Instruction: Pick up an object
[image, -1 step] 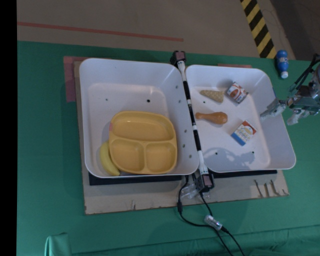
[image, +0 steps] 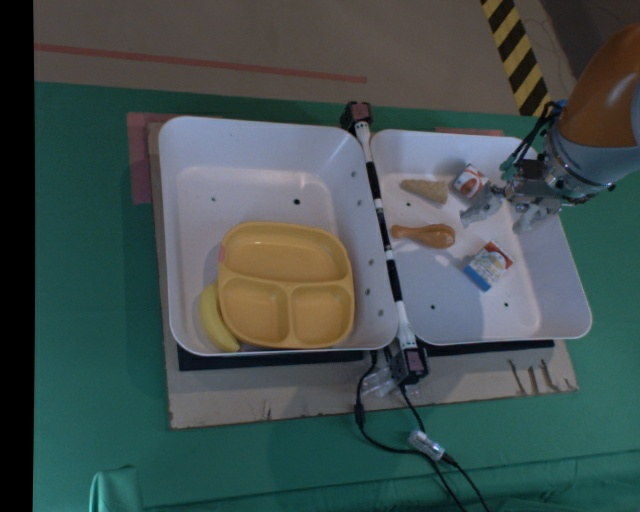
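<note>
Gripper hangs at the right of the frame over the right bin, fingers spread apart, grasping nothing. Just left of it lies a small red can; a pizza slice, chicken drumstick and snack packet lie nearby. Left bin holds a yellow tray and banana.

Two smooth, glossy white plastic bins are seen on matt green cloth; a yellow plastic tray looks satin.
</note>
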